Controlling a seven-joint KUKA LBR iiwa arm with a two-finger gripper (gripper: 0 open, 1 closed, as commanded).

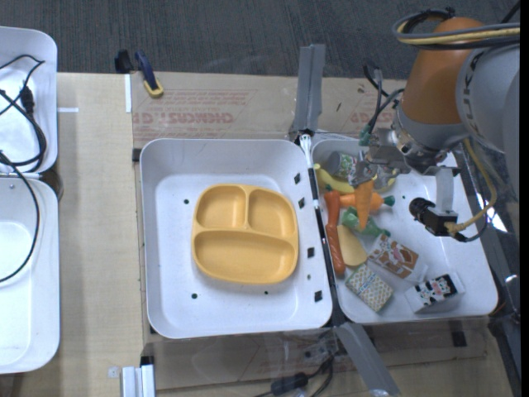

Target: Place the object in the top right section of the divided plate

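Two shallow white bins (157,222) | yellow three-section divided plate (245,233) in left one | gripper (369,172) over right bin's far-left clutter | orange plastic carrot (362,200) just below it | jaw state: cannot tell

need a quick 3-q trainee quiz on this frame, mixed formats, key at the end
1. True or false: the yellow divided plate lies in the left bin.
2. Multiple choice: the hand is over which place? A) the plate B) the right bin, above the toy pile C) the bare bench
3. Fill in: the orange toy carrot lies in the ____ bin.

Key
1. True; the plate sits alone there, and none of its three sections holds anything.
2. B; it hangs over the carrot and the yellow banana near the bin's upper left corner.
3. right
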